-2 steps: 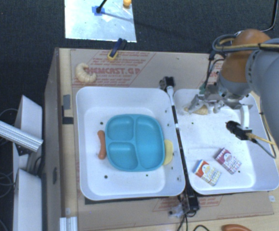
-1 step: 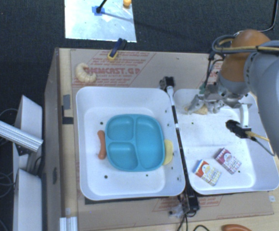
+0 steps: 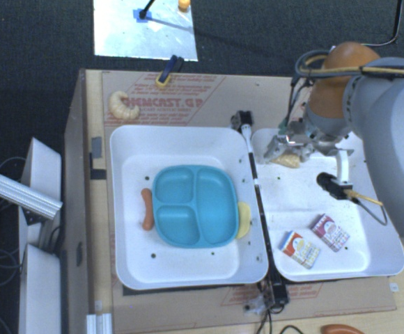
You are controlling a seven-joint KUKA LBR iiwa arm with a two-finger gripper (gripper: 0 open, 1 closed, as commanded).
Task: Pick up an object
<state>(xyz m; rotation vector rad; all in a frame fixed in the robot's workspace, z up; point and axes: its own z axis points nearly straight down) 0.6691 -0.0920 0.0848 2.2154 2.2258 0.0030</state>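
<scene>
My gripper (image 3: 280,147) hangs low over the far left corner of the right bin (image 3: 379,259). A pale yellow, lumpy item (image 3: 289,161) lies right beside it, touching or just under its tip; I cannot tell if it is gripped. Two small red-and-white cartons (image 3: 299,248) (image 3: 330,232) lie in the near part of the same bin. In the left bin (image 3: 129,256) there is a blue divided plate (image 3: 193,205), an orange sausage (image 3: 147,209) to its left, and a yellow piece (image 3: 244,219) poking out at its right edge.
The divider between the bins (image 3: 255,186) runs just left of the gripper. A pale curled item (image 3: 123,105) and a blue-and-yellow tool (image 3: 168,72) lie on the cardboard behind the left bin. The arm's grey body (image 3: 390,117) covers the far right.
</scene>
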